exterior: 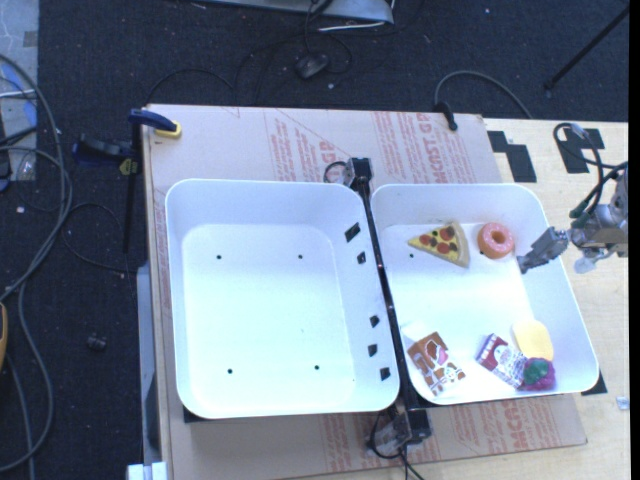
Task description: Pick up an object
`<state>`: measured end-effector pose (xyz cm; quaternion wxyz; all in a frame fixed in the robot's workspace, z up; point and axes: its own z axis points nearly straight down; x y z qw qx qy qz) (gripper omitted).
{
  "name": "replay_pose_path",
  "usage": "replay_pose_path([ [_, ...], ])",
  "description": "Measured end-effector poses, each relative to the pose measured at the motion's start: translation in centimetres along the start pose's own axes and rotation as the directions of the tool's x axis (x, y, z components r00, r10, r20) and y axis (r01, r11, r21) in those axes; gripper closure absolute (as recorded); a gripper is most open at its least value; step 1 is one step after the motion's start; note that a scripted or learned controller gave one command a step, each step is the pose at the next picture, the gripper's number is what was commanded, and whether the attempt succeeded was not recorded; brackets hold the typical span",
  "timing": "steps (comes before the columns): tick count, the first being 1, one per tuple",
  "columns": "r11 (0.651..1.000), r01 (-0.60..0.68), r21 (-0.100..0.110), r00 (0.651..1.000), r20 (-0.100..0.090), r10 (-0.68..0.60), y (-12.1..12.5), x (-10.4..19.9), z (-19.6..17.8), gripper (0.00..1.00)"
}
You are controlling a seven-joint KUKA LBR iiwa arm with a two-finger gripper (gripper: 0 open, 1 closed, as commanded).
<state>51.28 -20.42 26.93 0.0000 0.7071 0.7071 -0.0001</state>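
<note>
— While the pincer hangs at the right bin's rim, has it got anything?
— Nothing; whether it's apart or together I can't tell. It looks like the approach step. The donut lies just beside it; next it must drop over that.

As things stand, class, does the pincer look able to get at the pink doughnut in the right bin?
Probably yes. The pincer sits at the right bin's right rim, and the doughnut lies just beyond it with bare floor between. The pizza slice lies on its far side.
</note>
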Motion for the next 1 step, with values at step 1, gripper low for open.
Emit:
replay_pose_path([
  [1,1.000,0.000,0.011,1.000,-0.004,0.000,5.62,-1.69,14.67,0.00],
])
